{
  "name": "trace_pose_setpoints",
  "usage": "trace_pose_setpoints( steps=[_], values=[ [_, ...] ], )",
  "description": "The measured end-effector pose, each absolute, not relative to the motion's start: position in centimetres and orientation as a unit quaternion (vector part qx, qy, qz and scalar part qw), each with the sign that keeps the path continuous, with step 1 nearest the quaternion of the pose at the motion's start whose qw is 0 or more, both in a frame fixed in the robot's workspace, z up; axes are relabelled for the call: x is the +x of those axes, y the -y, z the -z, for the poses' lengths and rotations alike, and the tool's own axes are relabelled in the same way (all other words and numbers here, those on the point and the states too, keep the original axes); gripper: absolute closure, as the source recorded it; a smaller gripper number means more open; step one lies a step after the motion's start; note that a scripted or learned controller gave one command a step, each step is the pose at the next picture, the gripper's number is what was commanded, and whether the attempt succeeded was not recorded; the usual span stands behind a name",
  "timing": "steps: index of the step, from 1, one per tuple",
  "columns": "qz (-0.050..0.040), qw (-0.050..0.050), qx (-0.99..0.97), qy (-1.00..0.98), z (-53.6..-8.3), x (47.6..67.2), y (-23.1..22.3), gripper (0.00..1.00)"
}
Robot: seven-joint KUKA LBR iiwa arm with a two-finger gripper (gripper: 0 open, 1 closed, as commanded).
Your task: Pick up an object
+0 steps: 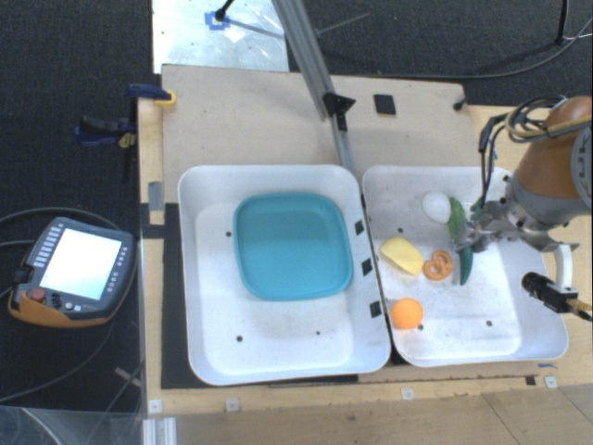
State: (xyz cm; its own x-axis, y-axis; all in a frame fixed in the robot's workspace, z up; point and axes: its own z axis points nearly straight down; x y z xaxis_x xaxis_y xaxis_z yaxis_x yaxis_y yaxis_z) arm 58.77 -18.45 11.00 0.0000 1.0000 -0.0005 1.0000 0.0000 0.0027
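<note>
Green pepper [460, 234] in rt bin [547, 336], claw [475, 236] on it

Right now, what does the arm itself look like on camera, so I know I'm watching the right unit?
The arm has a rounded orange band above a grey wrist section. Dark cables loop over its top. A small metal gripper sits at the tip, with a black cylindrical fitting and a white bracket off the lower side.
</note>
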Motion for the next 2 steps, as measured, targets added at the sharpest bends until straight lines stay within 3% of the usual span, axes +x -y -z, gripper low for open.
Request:
trace_pose_setpoints(
  steps=[2],
  values=[
    [-0.0011, 0.002, 0.707, -0.707, -20.3, 58.4, 17.7, 1.0]
  ],
)
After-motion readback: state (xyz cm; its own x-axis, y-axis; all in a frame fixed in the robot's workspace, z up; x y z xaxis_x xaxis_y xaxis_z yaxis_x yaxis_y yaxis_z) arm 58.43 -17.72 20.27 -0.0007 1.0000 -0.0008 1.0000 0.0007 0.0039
